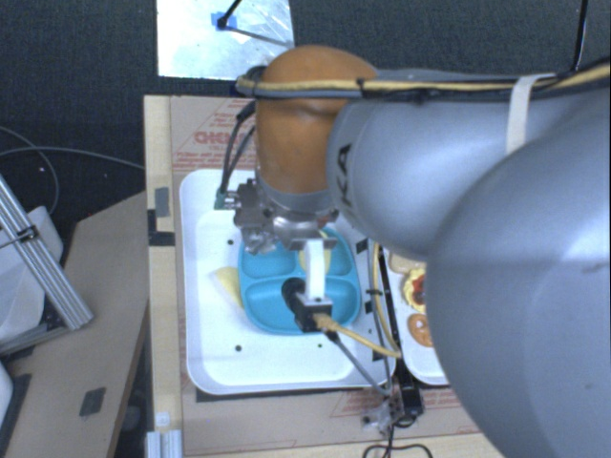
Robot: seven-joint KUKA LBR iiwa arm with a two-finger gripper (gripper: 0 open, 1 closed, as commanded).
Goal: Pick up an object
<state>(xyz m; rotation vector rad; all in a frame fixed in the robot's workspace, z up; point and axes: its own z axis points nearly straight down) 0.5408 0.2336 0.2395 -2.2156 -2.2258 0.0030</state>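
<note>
Two white bins sit side by side on the bench; the left bin (215,351) carries a blue divided tray (267,303) near its middle; a pale yellow piece (227,282) lies just beside the tray's left edge, on the bin floor; the gripper (275,239) hangs low over the tray's far part, below the arm's orange band (296,113); whether it is spread or pressed together cannot be told; the arm covers most of the right bin (428,359); a red-and-yellow item (414,284) and a brown round item (420,328) show there.
</note>
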